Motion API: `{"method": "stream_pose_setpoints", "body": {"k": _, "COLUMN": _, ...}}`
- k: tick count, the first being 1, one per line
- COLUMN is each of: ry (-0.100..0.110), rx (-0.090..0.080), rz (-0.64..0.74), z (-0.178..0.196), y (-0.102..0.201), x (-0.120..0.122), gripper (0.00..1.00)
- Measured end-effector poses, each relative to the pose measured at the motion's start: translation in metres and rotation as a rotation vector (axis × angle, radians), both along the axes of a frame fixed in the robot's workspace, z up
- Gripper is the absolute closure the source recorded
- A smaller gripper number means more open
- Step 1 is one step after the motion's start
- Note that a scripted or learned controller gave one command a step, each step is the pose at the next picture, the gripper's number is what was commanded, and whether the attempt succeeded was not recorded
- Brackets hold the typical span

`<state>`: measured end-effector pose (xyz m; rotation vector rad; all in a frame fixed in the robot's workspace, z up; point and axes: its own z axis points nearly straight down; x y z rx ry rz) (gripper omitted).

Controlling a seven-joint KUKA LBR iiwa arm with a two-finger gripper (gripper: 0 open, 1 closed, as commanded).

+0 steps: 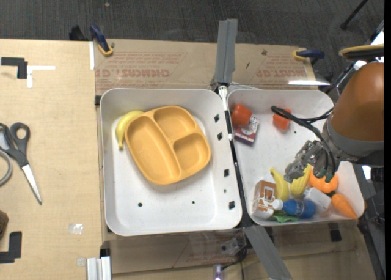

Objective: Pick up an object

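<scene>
I see two white bins side by side on the desk [49,150]. The left bin [122,211] holds an orange divided plate [168,144] with three compartments, lying tilted across the bin's middle. A yellow banana [125,125] curves along the plate's far-left edge, touching it.

The right bin [259,156] carries the clutter. Toward its far-left corner sits a small red and white carton [246,125] with an orange-red cap end. To its right, well apart, lies a small orange-red piece [281,121]. Along the near side I make out a brown and white packet [265,198], a blue bottle [300,208] with a white cap, something green [282,217] just under it, and an orange carrot [344,205] at the near-right corner. A small orange fruit-like toy [322,181] rests beside the carrot.

The pincer [303,164] is down in the right bin, directly over a bunch of yellow bananas [288,182] in the near half. Its fingers look spread, with the tips at the bananas' top, but I cannot tell whether anything sits between them.

Off to the left on the desk lie scissors [21,156].
</scene>
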<state>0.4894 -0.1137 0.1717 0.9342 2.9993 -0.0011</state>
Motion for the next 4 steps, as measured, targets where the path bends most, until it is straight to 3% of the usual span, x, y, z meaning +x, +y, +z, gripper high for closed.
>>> {"method": "stream_pose_setpoints", "body": {"k": 1, "ry": 0.000, "rx": 0.001, "rz": 0.116, "z": 0.020, "y": 0.087, "x": -0.011, "gripper": 1.00}}
{"method": "stream_pose_setpoints", "body": {"k": 2, "ry": -0.007, "rx": -0.002, "rz": 0.103, "z": -0.046, "y": 0.019, "x": -0.002, "gripper": 1.00}}
{"method": "stream_pose_setpoints", "body": {"k": 3, "ry": -0.007, "rx": 0.000, "rz": 0.104, "z": -0.046, "y": 0.020, "x": -0.002, "gripper": 0.00}}
{"method": "stream_pose_setpoints", "body": {"k": 4, "ry": -0.023, "rx": 0.005, "rz": 0.028, "z": -0.063, "y": 0.018, "x": -0.003, "gripper": 0.00}}
